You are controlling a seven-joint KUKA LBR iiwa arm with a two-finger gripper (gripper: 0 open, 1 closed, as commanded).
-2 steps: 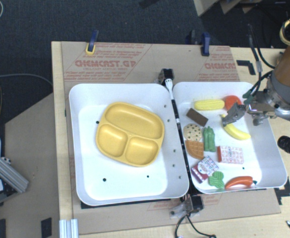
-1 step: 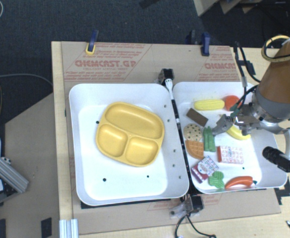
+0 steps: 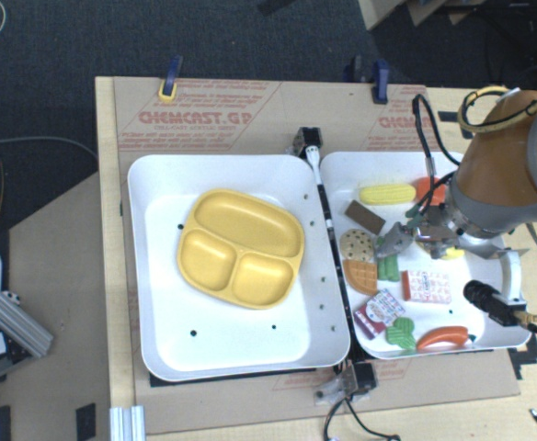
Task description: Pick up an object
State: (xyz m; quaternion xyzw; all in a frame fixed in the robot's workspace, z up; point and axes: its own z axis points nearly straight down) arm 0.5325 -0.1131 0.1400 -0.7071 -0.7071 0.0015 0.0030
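Beside ridged corn cob (image 3: pixel 387 193), metal fingers (image 3: pixel 394 242).

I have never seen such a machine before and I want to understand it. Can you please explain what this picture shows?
One camera looks down at a slant on a bench with two shallow white bins. The left bin holds a yellow divided plate. The right bin holds small toy foods: a corn cob, a cookie, a waffle, a red-and-white packet and others. The grey and orange robot arm reaches in from the right. Its tool is low among the toys; whether it holds anything I cannot tell.
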